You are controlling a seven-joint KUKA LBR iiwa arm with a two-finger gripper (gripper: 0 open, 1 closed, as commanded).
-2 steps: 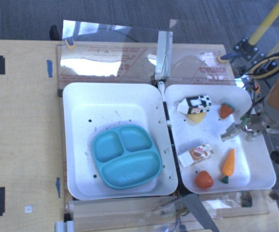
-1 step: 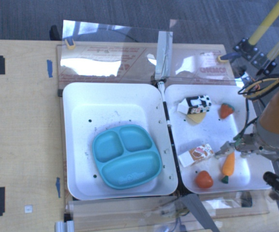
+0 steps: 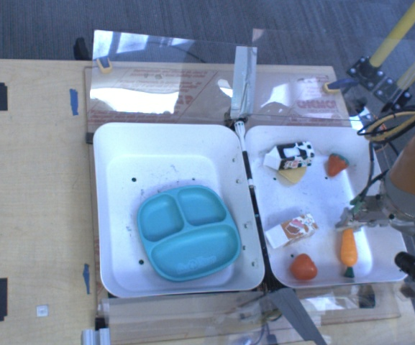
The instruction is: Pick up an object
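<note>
The arm reaches in low from the right; its tool hangs just above the carrot, grip seemingly unreadable.

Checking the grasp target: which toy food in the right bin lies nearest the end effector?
The orange carrot, lying along the right bin's right side just below the end effector. The red tomato and strawberry sit farther off.

I see glossy white plastic bins, a smooth matt blue plastic tray, and a pale wood bench.
</note>
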